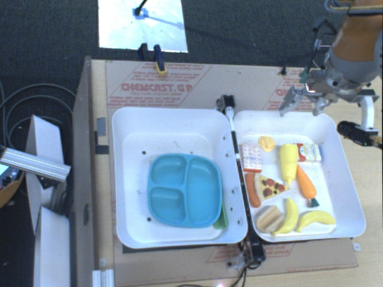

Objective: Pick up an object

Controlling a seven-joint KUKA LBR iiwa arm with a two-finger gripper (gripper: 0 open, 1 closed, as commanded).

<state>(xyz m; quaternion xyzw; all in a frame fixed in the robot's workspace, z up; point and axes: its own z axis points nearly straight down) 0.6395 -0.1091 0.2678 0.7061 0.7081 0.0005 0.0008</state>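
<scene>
Gripper [304, 102], fingers spread and holding nothing, hangs over the right bin's [347, 178] far rim, and we judge the mustard bottle [288, 162], upright-lying with its long axis running toward us, the nearest target just below it.

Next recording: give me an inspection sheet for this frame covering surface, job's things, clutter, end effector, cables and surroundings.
Surface: bench board bearing the left bin and the right bin side by side.
Job's things: in the right bin, yellow bottle, carrot, two bananas, pizza slice, sausage, bread roll, two small cartons.
Clutter: blue divided plate in the left bin, a green thing poking out under its edge.
End effector: above the right bin's far rim, fingers apart, holding nothing.
Cables: black loops at left.
Surroundings: dark carpet, a white sheet on it.
</scene>
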